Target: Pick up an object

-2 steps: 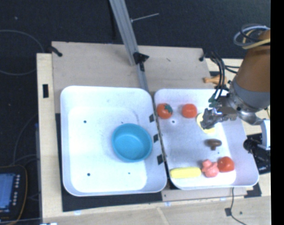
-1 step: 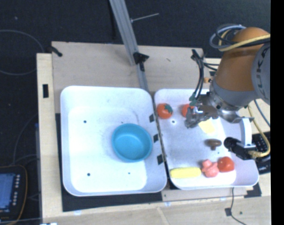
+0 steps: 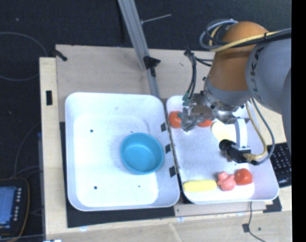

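Orange toy (image 3: 175, 119) hugs the bin wall (image 3: 169, 116); my claw (image 3: 189, 119), grip state unreadable, could jam there.

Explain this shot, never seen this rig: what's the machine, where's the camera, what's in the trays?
The machine is a grey robot arm with an orange band above its wrist, reaching in from the right. One fixed camera looks down at a slant on a bench with two shallow white bins. The left bin holds a round blue bowl. The right bin holds a yellow oblong piece, a pink lumpy toy, a red rounded piece, a pale yellow piece and an orange-red piece. The arm's two-finger pincer sits low by that orange-red piece; whether it grips anything can't be told.
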`<action>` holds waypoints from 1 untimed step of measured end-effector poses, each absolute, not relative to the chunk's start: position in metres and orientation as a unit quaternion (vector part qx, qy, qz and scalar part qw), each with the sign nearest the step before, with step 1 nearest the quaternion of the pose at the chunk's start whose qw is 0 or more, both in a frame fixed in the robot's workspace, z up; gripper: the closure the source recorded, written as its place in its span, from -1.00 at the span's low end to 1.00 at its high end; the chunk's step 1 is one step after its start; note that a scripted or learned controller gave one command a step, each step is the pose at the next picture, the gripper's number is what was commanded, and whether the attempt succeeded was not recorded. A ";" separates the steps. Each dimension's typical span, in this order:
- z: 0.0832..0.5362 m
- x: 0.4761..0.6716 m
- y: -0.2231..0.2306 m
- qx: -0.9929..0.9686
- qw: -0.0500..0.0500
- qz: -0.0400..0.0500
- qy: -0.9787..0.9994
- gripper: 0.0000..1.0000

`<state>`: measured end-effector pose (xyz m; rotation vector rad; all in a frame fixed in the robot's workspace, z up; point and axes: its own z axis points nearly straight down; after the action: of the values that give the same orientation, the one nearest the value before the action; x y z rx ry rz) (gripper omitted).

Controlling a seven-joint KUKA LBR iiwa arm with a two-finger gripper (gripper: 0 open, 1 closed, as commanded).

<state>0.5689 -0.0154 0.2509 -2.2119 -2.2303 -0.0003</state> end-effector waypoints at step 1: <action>0.252 0.585 0.027 -0.704 0.001 0.000 -0.710 1.00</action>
<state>0.5847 0.0271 0.2520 -2.2103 -2.2298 -0.0012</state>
